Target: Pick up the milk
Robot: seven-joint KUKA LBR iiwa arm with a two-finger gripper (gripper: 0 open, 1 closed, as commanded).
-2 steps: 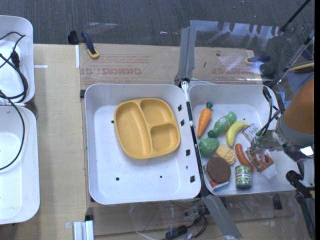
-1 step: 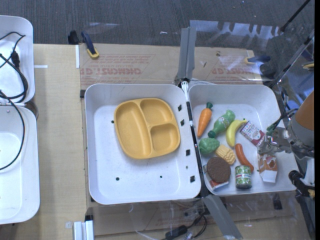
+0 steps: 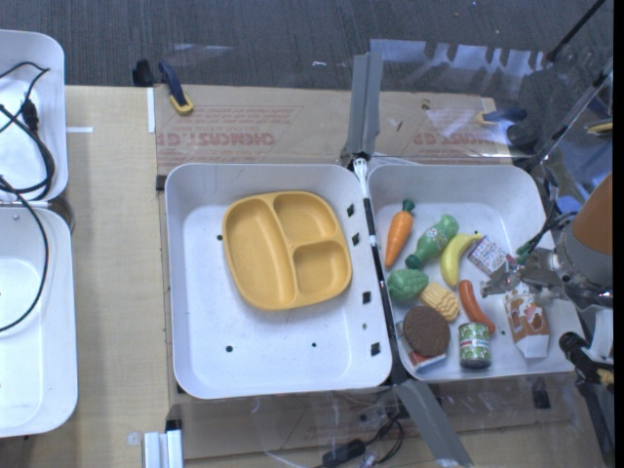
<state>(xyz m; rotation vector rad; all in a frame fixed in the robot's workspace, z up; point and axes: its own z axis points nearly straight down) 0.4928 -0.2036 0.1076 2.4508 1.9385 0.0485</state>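
Metal gripper (image 3: 509, 279) hovers low over right bin (image 3: 507, 178), near its right wall; finger spread unreadable at this angle, nothing seen held. Milk carton (image 3: 527, 323) lies just below gripper, beside red sausage (image 3: 473, 302) and green can (image 3: 475, 345). Best approach, judged: centre over carton, straddle narrow sides, descend straight, avoid nudging sausage. Yellow divided plate (image 3: 286, 249) sits in left bin (image 3: 195, 261).

dark grey carpet floor (image 3: 244, 18) up top, light wood bench (image 3: 107, 213), brown cardboard sheet (image 3: 263, 130) laid under the bins
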